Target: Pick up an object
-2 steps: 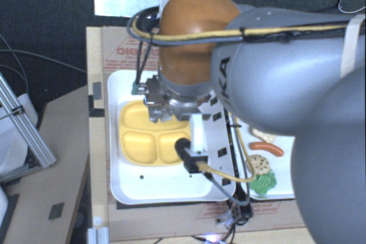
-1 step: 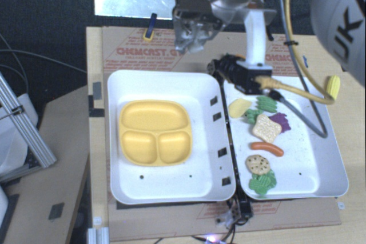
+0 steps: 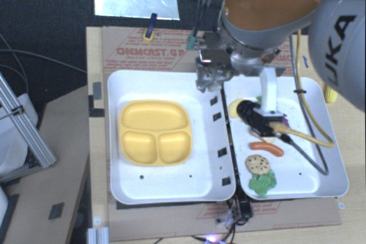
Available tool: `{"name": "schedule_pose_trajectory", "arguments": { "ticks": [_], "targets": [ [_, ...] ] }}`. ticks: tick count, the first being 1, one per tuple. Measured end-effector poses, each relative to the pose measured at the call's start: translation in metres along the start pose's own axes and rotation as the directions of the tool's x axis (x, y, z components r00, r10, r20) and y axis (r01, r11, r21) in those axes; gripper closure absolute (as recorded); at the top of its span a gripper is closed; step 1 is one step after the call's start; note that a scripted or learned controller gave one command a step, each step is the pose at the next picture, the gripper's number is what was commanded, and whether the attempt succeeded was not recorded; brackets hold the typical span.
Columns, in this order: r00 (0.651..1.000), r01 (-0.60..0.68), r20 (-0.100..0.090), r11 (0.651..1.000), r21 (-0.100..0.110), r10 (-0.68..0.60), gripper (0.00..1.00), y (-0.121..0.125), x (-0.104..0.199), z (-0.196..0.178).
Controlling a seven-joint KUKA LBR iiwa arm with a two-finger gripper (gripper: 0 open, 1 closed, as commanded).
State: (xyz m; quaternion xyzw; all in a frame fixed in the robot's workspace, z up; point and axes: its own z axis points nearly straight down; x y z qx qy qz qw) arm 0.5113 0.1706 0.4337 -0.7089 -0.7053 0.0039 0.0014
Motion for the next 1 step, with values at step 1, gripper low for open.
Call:
{"name": "schedule_pose_trajectory", "arguments": {
  "ticks": [1],
  "targets": [
    [1.0,0.012,-0.004,1.0,-0.011,-0.012,1.0,0.001,0.0041,-0.0164]
  ]
}}
